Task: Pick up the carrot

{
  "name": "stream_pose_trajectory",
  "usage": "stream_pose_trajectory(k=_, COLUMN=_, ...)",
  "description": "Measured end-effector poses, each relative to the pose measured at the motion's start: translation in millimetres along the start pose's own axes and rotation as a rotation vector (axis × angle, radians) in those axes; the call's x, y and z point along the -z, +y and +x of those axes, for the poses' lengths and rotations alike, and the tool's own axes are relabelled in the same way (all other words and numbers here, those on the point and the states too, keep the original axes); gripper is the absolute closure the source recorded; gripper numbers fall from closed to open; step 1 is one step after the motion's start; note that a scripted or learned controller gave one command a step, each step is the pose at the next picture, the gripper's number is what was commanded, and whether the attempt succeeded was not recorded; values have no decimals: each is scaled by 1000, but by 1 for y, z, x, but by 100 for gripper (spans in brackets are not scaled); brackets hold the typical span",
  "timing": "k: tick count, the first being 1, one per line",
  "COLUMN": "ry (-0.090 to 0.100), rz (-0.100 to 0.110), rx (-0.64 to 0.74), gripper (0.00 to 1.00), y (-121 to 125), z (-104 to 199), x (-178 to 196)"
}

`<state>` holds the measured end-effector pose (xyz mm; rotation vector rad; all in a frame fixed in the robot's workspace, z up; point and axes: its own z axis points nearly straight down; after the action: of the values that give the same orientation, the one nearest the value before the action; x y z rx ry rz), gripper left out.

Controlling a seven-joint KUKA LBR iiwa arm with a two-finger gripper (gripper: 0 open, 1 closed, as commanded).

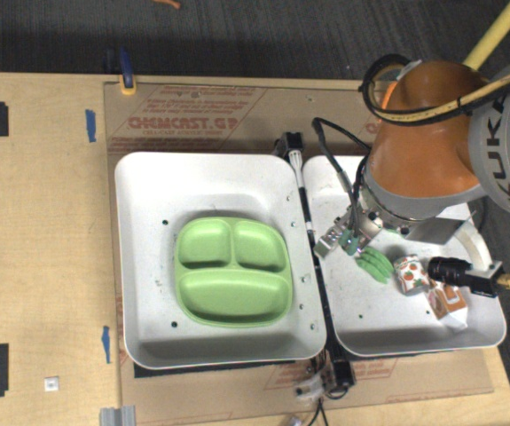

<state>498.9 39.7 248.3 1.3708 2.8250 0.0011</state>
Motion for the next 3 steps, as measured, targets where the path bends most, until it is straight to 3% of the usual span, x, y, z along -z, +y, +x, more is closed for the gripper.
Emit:
stream_pose_trajectory(k=1, ry=2, rz=1, rx=255, gripper=100, y=2, z=30, x=-64)
stream_pose_trajectory(k=2, ry=0, rz=-2, rx=254, gripper=100, y=4, z=30, x=-53)
stream_pose_trajectory(k=3, ry=2, rz=1, rx=461, gripper=100, y=5, z=37, x=-64)
